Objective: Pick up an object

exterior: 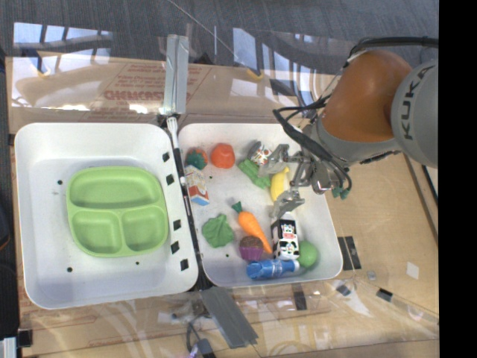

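A: Bins?
B: Two white bins side by side. The left bin (37,200) bears a green tray (117,209) with three wells. The right bin (324,222) bears the toys.

A: List the toys, by the clock from the right bin's middle.
B: Tomato (222,156) at 11, with a dark green piece (196,159) just beside it toward 10. A small carton (197,189) at 9, near the bin's left wall. A green leafy piece (256,174) at 12. Banana (279,183) at 2. Carrot (250,228) at the middle, tip toward 5. Lettuce leaf (218,231) at 7. A purple piece (253,247) at 6, touching the carrot's tip. A black and white carton (286,239) at 5, upright. A blue bottle (270,269) lies along the front wall at 6. A lime green ball (307,256) at 5, just beside the carton.

A: Arm?
B: Grey, with its orange band (363,95) at 2 above the right bin.

A: Gripper?
B: The gripper (287,177) hangs low over the banana, at 2 in the bin. Its metal fingers (289,202) point toward 7, one on each side of the banana, spread moderately wide. Whether they touch it I cannot tell. The banana lies on the bin floor, not lifted.
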Controlling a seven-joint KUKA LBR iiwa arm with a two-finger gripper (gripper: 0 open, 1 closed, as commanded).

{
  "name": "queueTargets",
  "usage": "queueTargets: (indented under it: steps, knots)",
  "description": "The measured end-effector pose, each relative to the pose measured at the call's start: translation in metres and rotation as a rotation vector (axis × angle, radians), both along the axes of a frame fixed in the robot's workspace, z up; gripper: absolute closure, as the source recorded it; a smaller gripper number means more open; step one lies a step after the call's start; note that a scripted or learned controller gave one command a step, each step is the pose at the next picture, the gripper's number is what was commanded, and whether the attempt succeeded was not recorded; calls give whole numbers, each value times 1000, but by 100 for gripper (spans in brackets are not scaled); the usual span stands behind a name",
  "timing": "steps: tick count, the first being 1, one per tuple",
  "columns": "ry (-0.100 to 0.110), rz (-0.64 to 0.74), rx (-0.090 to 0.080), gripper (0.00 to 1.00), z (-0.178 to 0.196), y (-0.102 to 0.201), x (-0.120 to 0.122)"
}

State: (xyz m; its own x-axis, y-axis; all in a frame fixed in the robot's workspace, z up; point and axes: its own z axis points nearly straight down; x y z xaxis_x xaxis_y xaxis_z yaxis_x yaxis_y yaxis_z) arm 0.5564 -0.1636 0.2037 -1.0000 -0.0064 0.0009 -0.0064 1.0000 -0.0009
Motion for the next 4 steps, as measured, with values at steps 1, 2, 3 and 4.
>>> queueTargets:
  steps: [1,2,3,4]
  knots:
    - [-1,-10,2,0,-112,47,-41]
    - [-3,-2,1,100,-102,48,-39]
    - [0,351,2,100,-112,19,-49]
    - [-13,-50,-1,100,72,65,-47]
